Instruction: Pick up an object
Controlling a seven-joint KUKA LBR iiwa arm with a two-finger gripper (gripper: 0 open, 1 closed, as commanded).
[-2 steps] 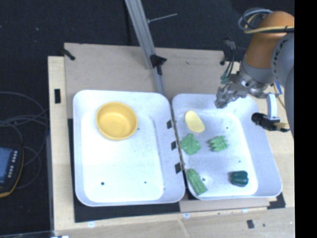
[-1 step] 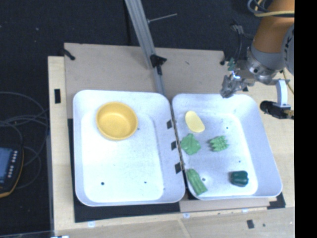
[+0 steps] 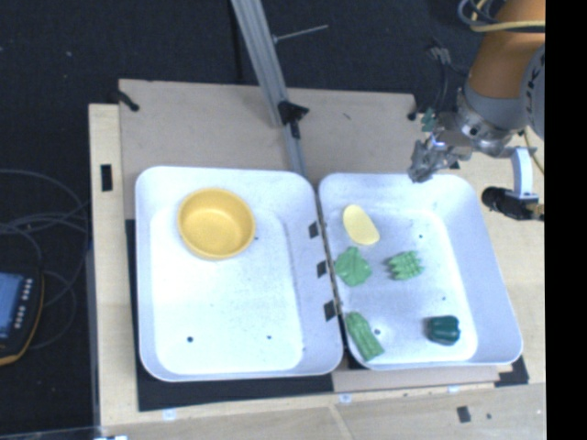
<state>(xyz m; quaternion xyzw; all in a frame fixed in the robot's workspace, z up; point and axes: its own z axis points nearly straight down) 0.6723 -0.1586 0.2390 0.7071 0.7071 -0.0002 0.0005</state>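
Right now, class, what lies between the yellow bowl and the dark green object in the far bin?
In the camera view, between the yellow bowl and the dark green object lie the bins' adjoining rims and a light green leafy piece.

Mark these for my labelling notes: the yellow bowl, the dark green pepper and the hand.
yellow bowl [image 3: 215,223]: camera view, centre of its hollow.
dark green pepper [image 3: 442,330]: camera view, middle of its body.
hand [image 3: 424,168]: camera view, at its fingertips.

No text, label or number can be read — not on bins, bench or objects.
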